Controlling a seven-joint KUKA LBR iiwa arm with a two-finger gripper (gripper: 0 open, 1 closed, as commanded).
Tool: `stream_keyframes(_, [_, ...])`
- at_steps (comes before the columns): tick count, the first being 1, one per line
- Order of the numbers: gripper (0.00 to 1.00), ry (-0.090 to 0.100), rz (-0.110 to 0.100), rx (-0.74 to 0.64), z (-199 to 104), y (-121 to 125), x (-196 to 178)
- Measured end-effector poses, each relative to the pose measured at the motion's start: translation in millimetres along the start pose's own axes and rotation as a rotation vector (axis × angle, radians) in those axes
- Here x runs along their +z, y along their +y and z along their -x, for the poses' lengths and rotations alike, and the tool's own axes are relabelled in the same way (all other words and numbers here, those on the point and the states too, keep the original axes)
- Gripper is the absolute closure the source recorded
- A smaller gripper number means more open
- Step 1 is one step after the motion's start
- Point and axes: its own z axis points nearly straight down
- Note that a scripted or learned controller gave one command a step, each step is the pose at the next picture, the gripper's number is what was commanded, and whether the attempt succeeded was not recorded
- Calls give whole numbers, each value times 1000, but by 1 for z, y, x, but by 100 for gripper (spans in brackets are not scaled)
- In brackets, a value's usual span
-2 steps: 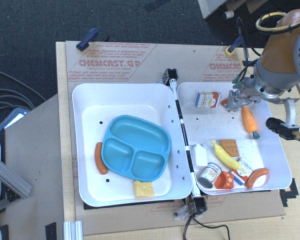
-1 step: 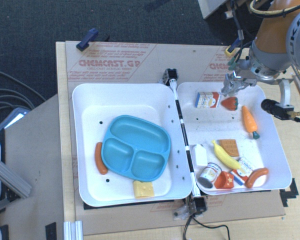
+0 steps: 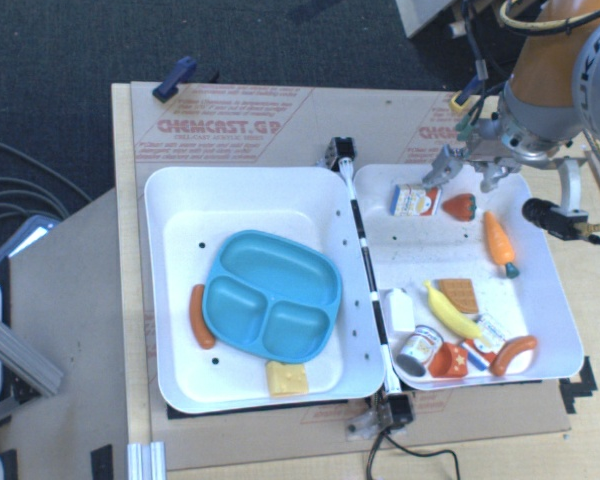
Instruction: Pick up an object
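Gripper [image 3: 468, 171]: poised over the far end of the right bin [image 3: 555, 298], fingers spread apart, nothing between them. One finger stands toward the carton [image 3: 414, 201], the other toward the bin's far right corner.

Strawberry [image 3: 460, 207]: lies on the bin floor just below the gap between the fingers, near the far wall, beside the carton. It appears to be the nearest candidate for the pick. Judged a light, rigid plastic toy — smooth and rounded, so liable to squirt sideways under an off-centre squeeze. Best taken across its widest part, fingers coming straight down on either side.

Carton: small, boxy, touching or nearly touching the strawberry on its left; cannot tell which. Flat faces would give a surer grip, but it lies slightly aside from the gap. Risk — a finger landing on the carton during descent.

Carrot [image 3: 498, 241]: a little nearer the camera, to the right, apart from the strawberry.

Banana [image 3: 448, 310], can [image 3: 416, 349] and other items crowd the near end of the bin, well apart from the gripper.

Left bin [image 3: 170, 268]: holds a blue tray [image 3: 271, 294], a sausage [image 3: 201, 316] and a cheese block [image 3: 287, 377].
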Motion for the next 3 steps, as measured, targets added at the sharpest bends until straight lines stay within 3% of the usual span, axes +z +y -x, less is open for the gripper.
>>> stream_keyframes(1, [0, 1, -6, 1, 41, 16, 111])
stream_keyframes(2, [100, 0, -8, 0, 40, 16, 101])
stream_keyframes(3, [100, 2, -2, 0, -23, -96, -44])
